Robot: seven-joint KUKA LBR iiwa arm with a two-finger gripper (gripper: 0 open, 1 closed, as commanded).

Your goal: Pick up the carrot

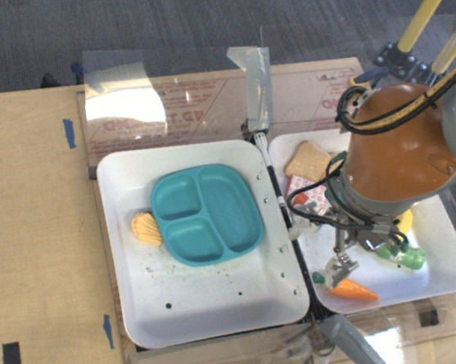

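The carrot (354, 288) lies in the right bin (453, 269), near its front edge, tip pointing right. The gripper (339, 270) hangs just above the carrot's left end, and I cannot tell how it is set. A green piece (409, 259) lies to the carrot's right. A teal tray (207, 213) sits in the left bin (145, 311), a yellow shell (145, 227) touching its left side.

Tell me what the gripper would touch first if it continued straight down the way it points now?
Probably the carrot: the gripper points down just above its left end in the right bin. Depth is unclear, so it may slightly miss.
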